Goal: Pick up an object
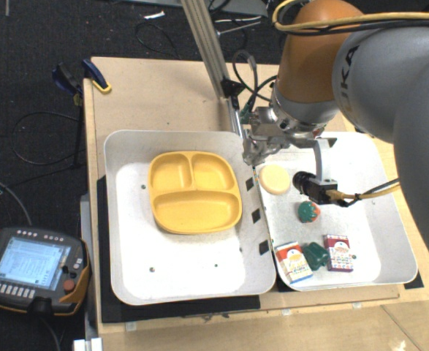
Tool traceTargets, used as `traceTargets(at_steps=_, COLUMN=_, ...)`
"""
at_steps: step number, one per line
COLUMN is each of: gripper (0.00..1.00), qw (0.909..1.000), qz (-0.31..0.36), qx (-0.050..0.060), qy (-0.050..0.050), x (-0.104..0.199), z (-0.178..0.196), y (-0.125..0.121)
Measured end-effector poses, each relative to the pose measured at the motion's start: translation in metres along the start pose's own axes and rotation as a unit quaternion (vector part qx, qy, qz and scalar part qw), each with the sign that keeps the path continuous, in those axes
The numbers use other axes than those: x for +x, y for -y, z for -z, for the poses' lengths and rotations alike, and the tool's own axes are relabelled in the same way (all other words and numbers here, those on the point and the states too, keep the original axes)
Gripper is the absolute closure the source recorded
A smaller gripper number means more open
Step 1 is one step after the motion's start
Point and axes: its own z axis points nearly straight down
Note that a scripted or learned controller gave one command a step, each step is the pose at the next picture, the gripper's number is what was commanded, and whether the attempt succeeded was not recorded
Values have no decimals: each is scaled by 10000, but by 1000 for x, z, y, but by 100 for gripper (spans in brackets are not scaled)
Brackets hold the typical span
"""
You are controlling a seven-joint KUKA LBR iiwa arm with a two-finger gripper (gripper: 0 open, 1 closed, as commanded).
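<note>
My gripper (256,152) hangs over the upper left corner of the right bin (389,262), close to the divider between the bins. Just below and right of it lies a pale yellow round disc (275,180). Lower in the same bin sit a small green and red ball (308,211), a white and red card box (293,262), a dark green block (317,254) and a red and white box (338,253). Nothing is visible between the gripper's fingers.
A yellow divided plate (194,192) sits in the left bin (126,269). A metal pole (207,42) rises behind the bins. A teach pendant (31,269) lies on the floor at the lower left. The grey arm covers the right bin's upper right.
</note>
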Motion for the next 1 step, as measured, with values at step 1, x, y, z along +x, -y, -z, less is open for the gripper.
traceTargets(at_steps=1, gripper=100, qw=10000, qz=-5, qx=0, qy=1, x=47, z=-1, y=10)
